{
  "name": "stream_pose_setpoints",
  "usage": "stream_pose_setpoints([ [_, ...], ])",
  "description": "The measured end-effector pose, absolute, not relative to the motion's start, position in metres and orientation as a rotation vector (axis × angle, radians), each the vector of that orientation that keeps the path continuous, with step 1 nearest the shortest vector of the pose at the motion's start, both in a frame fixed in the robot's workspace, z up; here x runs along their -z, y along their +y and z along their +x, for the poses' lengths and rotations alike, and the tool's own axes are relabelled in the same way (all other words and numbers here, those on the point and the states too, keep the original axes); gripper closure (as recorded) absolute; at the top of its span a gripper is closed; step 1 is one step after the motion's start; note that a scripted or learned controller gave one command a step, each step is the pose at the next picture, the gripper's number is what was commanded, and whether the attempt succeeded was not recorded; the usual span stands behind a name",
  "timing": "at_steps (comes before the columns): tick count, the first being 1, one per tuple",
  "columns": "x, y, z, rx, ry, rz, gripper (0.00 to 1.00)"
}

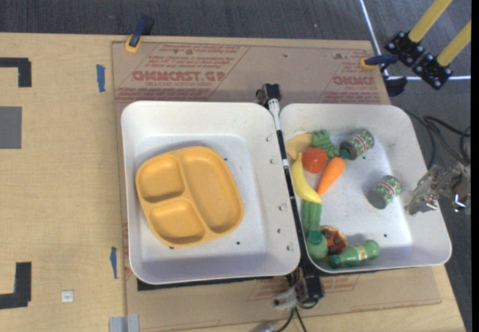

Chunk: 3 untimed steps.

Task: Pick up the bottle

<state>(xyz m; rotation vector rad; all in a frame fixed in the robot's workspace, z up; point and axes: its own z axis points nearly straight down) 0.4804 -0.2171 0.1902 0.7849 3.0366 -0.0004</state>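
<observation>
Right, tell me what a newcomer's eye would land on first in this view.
First the yellow divided plate, lying alone in the left bin. Next the bright clutter in the right bin: a banana and carrot near the divider, and a green bottle lying on its side at the near edge. The gripper is at that bin's right rim.

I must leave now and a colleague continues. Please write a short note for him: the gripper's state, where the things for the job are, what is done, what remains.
Gripper: at the right bin's right rim, nothing visibly between its fingers.
Bottle: green, lying on its side near the right bin's front edge, beside other toy food; two small cans lie further back.
Left bin: a yellow divided plate.
Done: nothing lifted yet.
Left: move to the bottle, grasp it, lift it.
</observation>
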Motion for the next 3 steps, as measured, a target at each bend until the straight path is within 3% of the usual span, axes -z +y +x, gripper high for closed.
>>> stream_pose_setpoints([
  [1,-0.087,-0.224,0.481,0.001,3.086,0.559,1.00],
  [2,-0.166,-0.224,0.481,0.002,3.126,-0.240,1.00],
  [3,-0.176,-0.223,0.486,0.002,3.072,-0.629,1.00],
])
